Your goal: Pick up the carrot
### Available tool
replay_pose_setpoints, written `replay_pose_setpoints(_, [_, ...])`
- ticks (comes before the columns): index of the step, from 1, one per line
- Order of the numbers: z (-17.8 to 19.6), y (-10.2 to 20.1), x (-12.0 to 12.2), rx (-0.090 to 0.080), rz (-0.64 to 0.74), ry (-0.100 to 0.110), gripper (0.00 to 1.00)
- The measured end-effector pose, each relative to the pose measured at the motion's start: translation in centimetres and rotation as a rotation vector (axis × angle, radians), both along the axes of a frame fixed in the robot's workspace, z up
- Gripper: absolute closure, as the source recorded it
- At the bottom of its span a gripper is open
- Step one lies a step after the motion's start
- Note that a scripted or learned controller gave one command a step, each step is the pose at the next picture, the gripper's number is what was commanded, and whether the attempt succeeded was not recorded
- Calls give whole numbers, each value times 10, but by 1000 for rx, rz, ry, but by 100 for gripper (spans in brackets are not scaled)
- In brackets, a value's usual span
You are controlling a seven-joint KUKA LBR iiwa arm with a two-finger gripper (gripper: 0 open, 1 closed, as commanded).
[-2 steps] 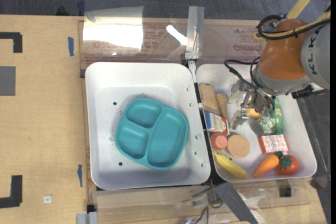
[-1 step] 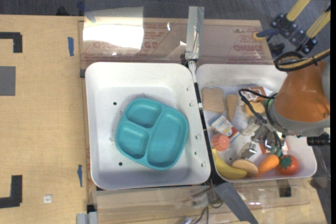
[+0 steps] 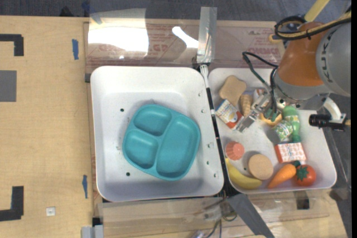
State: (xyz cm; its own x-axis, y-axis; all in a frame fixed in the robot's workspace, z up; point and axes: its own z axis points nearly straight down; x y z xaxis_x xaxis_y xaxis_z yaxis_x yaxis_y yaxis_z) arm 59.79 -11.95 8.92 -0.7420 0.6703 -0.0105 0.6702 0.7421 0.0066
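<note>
carrot [image 3: 282, 173] (right bin [image 3: 329, 160]), gripper [image 3: 249, 115] seemingly apart

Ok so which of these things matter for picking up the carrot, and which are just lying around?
For the job:
carrot, in the right bin
gripper, above that bin's upper part

Lying about:
banana
tomato
round biscuit
red-and-white carton
bread slice
teal divided plate, in the left bin

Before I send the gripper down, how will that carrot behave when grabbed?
The carrot looks like a smooth, rigid toy, so probably stiff and light. Its tapered, rounded body may slip or roll out of a pinch. It lies against the tomato and near the round cookie, which may get nudged.
</note>
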Motion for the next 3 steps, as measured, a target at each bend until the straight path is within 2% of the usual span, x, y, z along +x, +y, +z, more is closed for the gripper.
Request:
replay_pose_setpoints(1, [13, 0, 3, -3, 4, -9, 100])
replay_pose_setpoints(2, [24, 1, 4, -6, 7, -14, 100])
replay_pose_setpoints(3, [1, -25, -43, 4, -217, -1, 100])
